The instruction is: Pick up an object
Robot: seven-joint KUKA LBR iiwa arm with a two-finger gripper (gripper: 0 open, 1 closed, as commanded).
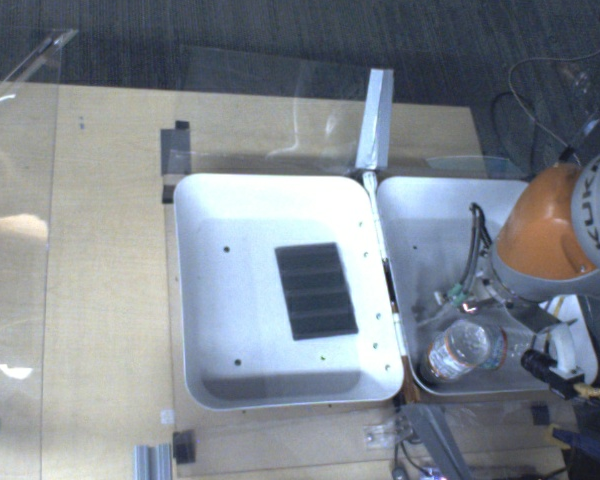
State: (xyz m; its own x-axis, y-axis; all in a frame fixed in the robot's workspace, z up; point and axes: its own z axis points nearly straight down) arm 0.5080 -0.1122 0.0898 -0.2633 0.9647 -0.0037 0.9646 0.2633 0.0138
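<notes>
The clear plastic bottle (464, 349) lies unlifted at the right bin's (420, 223) six o'clock edge, just below the arm's (545, 238) wrist, so the pick remains undone; jaw state cannot be told.

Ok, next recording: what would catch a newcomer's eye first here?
Probably the orange band of the grey arm, which hangs over the right bin. Next, the dark ribbed rectangular pad lying alone in the middle of the left bin. Then the clear plastic bottle on its side near the right bin's front edge, just below the arm.
</notes>
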